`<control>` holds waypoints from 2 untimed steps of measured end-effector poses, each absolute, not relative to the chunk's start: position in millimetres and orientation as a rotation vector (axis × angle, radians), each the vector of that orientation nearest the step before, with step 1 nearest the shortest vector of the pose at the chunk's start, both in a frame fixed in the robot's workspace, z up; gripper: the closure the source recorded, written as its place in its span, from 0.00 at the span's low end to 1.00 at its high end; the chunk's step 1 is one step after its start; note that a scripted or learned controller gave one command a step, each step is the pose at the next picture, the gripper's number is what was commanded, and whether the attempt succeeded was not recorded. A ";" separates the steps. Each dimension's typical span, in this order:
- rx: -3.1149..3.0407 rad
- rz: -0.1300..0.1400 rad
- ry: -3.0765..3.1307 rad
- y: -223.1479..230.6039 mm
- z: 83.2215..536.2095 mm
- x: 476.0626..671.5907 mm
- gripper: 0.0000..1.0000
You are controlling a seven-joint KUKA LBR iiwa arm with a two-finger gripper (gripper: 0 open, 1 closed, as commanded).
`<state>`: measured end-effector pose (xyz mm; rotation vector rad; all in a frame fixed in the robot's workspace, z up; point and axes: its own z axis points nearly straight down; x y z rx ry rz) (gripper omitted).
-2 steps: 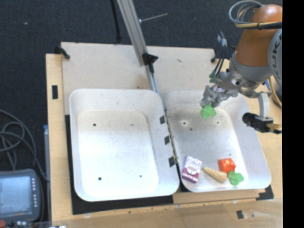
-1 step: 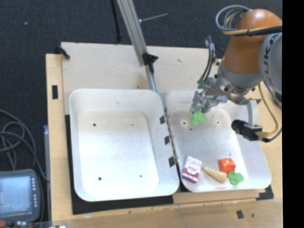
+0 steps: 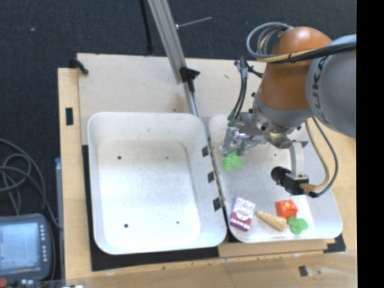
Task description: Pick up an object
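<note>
Gripper (image 3: pixel 233 147) of the grey-and-orange arm hangs low over the right bin (image 3: pixel 318 218), its tips at a small green object (image 3: pixel 232 161) lying just beside the divide with the left bin (image 3: pixel 150 179). Whether the fingers are spread or closed on the green piece cannot be told from above. Nothing appears lifted yet; grasp and raise seem to remain. Further from the divide, near the right bin's front edge, lie a purple-and-white packet (image 3: pixel 242 213), a tan cone (image 3: pixel 272 220), a red block (image 3: pixel 286 208) and another green piece (image 3: pixel 297 224).

Even bright overhead light, soft shadows, mild glare on 2 shallow white plastic bins (image 3: pixel 150 125); overall low-res, slightly soft.
</note>
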<state>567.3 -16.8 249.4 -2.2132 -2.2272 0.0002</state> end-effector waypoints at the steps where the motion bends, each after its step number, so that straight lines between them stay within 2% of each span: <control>1: -2.212 -0.004 -2.230 34.3 257.9 550.9 1.00; 2: -2.211 -0.002 -2.229 80.8 260.4 526.6 1.00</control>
